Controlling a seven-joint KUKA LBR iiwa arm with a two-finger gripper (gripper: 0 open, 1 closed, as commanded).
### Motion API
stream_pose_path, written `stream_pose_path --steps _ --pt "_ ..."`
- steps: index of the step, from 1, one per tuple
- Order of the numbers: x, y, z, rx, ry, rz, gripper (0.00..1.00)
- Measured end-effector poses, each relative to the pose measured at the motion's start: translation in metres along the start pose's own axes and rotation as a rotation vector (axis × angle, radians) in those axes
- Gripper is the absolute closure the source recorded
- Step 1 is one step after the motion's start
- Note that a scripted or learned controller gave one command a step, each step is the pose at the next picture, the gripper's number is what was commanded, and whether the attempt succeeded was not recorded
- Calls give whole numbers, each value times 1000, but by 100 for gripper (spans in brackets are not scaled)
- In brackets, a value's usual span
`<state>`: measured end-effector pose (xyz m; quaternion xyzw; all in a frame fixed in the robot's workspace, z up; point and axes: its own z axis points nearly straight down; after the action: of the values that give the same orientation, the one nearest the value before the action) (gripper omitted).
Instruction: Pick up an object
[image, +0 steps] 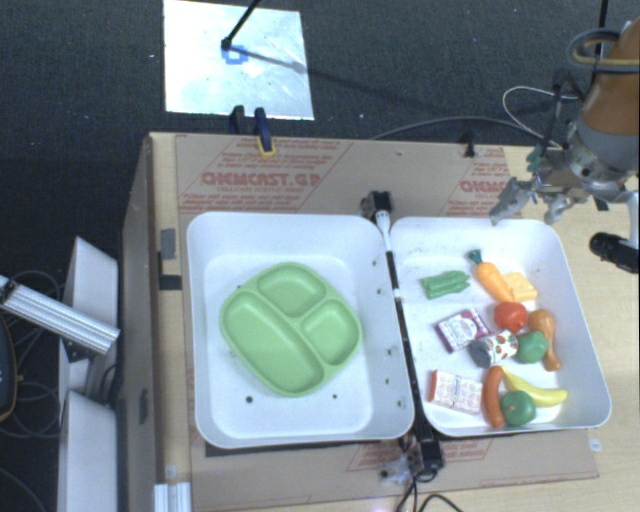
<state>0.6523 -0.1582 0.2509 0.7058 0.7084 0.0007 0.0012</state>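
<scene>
While above the right bin's (560, 250) far rim, end effector (534, 203) spread wide, empty.

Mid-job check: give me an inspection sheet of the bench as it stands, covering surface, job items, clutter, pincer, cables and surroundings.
Surface: brown cardboard-covered bench bearing two shallow white bins side by side.
Job's things: right white bin holds toy food: orange carrot, green pea pod, red tomato, yellow banana, two small printed packets, other pieces bunched together.
Clutter: left white bin holds a green three-compartment plastic tray.
Pincer: pincer hovers above the right bin's far rim, fingers spread, nothing between them.
Cables: cable loops behind the arm; wires at the near bench edge.
Surroundings: dark carpet; shiny sheet on the floor.
</scene>
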Motion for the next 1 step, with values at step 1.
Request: stream_pose_path --steps 1 --pt "-48 -27 167 1 0 1 0"
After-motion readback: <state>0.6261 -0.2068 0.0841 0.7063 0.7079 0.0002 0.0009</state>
